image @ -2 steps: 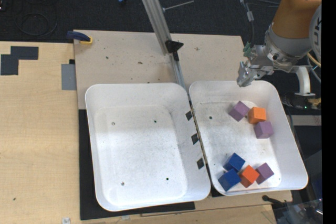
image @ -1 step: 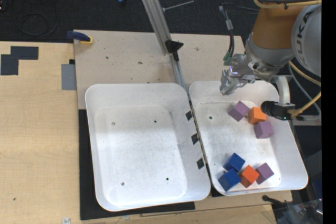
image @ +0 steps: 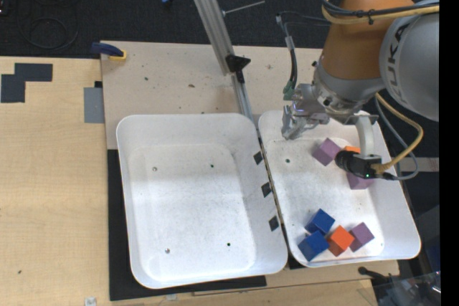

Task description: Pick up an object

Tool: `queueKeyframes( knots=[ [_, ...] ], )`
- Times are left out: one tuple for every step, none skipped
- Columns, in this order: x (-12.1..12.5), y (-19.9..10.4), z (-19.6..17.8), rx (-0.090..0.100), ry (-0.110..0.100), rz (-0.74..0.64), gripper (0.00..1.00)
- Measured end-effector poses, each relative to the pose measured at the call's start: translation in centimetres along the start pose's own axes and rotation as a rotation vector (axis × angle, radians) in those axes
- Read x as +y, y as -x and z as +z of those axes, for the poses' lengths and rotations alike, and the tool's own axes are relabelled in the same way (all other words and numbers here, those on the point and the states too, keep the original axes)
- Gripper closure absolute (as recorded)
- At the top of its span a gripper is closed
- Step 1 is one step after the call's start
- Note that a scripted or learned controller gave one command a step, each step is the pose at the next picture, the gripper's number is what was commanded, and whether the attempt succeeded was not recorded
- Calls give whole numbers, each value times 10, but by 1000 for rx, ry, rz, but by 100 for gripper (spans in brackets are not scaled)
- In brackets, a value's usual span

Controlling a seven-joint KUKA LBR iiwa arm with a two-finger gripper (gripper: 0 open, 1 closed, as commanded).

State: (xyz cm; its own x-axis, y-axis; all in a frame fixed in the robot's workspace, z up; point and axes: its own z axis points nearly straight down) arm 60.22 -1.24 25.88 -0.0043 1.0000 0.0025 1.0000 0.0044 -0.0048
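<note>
My gripper (image: 292,127) hangs over the far left part of the right bin (image: 401,240), its metal fingers pointing down with nothing visible between them. A purple block (image: 327,151) lies just right of it, apart from the fingers. Another purple block (image: 358,180) sits further right, partly hidden by a black cable fitting, with a bit of orange (image: 351,150) showing beside it. Near the bin's front lie two blue blocks (image: 322,221) (image: 312,245), an orange block (image: 340,240) and a purple block (image: 361,233), clustered together.
The left bin (image: 129,154) lies beside the right one, joined by black clips (image: 266,188). A slanted aluminium bar (image: 212,18) rises behind the bins. The orange-banded arm (image: 366,32) looms over the right bin's far side.
</note>
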Motion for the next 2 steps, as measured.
queueKeyframes(
  knots=[
    [-31,-48,1,0,-1,0,100],
    [-57,-100,16,-1,-2,0,100]
  ],
)
